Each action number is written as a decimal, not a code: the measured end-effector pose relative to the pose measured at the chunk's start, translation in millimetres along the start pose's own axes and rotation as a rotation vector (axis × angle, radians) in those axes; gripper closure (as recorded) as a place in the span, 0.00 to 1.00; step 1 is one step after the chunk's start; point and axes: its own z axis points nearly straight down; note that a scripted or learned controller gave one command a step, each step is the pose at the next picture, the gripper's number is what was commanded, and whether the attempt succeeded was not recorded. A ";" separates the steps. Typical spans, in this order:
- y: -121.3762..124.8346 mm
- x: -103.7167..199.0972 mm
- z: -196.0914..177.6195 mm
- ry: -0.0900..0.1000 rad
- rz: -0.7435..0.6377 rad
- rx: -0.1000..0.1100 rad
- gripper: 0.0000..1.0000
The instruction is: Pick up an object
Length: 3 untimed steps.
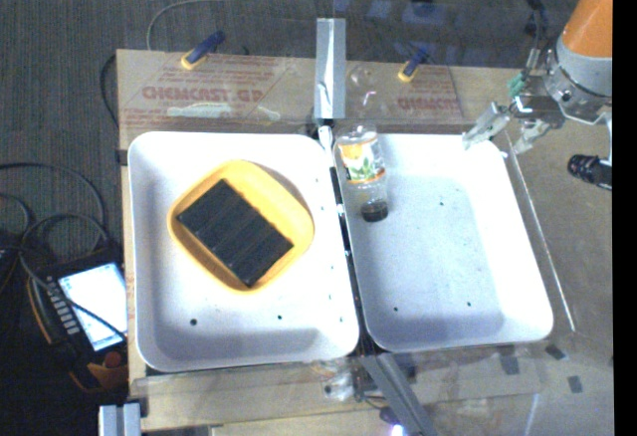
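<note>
On the floor at far left, a tablet [92,303] glows among loose cables [40,215], off the counter [199,91] and out of the arm's way. The left bin [149,255] holds a yellow dish [289,200] with a dark ridged block [237,231] lying flat inside it — the pair sits near the middle of the bin, well clear of the walls, which would leave room for a reach from above. Two clamps [201,50] with blue and yellow handles pin the cardboard backing to the counter's far edge, likely to keep it from shifting. A grey upright post [329,66] stands behind the seam where the two bins meet. Just right of that seam, in the right bin [468,315], a small clear bottle [362,173] with a fruit label lies tipped toward the camera, its dark cap [374,212] pointing down the frame; it rests close against the bin's left wall near the far corner, a tight spot for a grasp. The rest of that bin's floor is bare. At far right the arm's gripper [503,125] hangs over the bin's far right corner, well apart from the bottle, its fingers spread open and carrying nothing — the pick-up looks not yet begun. Above it, the orange band [597,11] marks the wrist at the frame's edge.
</note>
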 end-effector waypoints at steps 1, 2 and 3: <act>-9.1 74.0 114.0 0.000 0.089 0.002 0.00; 16.2 48.6 23.3 -0.004 0.206 -0.001 0.00; 24.1 108.1 148.0 -0.004 0.263 -0.001 0.00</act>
